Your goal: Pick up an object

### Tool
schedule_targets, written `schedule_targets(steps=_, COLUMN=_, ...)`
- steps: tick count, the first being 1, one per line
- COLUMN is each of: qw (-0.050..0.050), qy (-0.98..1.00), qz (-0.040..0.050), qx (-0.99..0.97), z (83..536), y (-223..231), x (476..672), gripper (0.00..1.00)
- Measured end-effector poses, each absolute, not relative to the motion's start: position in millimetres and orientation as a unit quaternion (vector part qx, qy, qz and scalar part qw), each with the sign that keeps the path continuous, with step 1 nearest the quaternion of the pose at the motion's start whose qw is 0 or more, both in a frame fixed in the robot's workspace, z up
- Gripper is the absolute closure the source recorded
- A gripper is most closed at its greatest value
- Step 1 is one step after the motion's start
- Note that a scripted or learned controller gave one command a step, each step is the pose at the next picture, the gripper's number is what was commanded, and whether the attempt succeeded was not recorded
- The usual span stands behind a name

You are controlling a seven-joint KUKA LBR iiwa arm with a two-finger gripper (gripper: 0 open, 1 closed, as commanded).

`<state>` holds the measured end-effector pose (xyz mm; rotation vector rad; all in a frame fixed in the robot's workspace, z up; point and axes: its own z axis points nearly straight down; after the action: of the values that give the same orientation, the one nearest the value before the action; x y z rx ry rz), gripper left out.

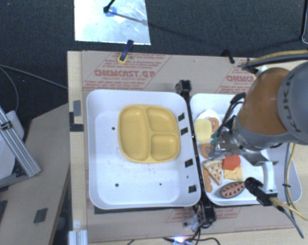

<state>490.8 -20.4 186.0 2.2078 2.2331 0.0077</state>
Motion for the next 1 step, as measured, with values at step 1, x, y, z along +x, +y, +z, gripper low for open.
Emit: schedule_targets(steps=1, qw=-0.001, qy=0.712, qz=0.0018, qx=0.703, z=184.1, y=59.4, x=486.5, gripper=1.0)
